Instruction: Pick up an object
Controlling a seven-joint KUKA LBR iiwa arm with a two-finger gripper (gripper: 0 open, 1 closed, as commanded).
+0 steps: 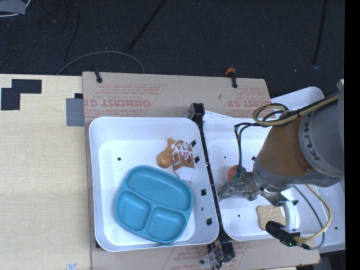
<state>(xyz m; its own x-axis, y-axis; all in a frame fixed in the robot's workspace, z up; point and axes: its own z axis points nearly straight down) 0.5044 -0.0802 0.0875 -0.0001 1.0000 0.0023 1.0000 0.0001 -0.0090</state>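
Observation:
My gripper (236, 185) reaches down into the right bin (247, 229) near its left wall, under the grey arm with its orange band (284, 151). A small orange and green object (232, 173) lies right beside the gripper's tip, touching or nearly so. A tan toast-like slice (268, 215) rests on the bin floor below the wrist, partly covered by it. In the left bin (104, 151) lie a blue divided plate (153, 203) and, at its upper right, an orange-brown toy (164, 157) with a patterned brown and white piece (182, 154).
A black divider (203, 167) with clamps runs between the two bins. Cables (270, 115) loop above the arm's wrist. Cardboard (169, 97) lies under the bins, and a wooden bench top (39, 179) stretches to the left.

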